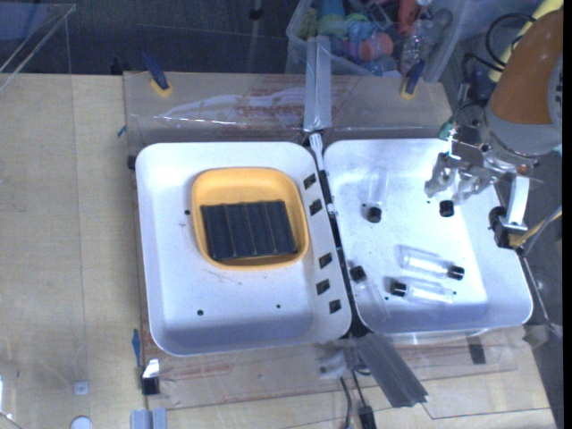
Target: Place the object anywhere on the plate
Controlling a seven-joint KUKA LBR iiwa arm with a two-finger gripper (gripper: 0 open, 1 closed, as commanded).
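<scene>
A yellow plate point(246, 184) sits in the left bin point(170, 293) with a dark ribbed rectangular slab point(248, 229) lying flat on it. In the right bin point(500, 307) lie clear vials with black caps: one point(374, 193) near the middle and two point(427, 261) point(420, 290) toward the front. My gripper point(447, 186) hangs over the right bin's far right part, well away from the plate. A small black cap point(445, 207) shows just below the gripper; whether it is held I cannot tell.
A metal divider point(323, 204) with black clips separates the two bins. A clear box of colourful toys point(375, 16) stands behind the bins. The arm's orange band point(532, 61) rises at the upper right, and a small black piece point(357, 273) rests by the divider.
</scene>
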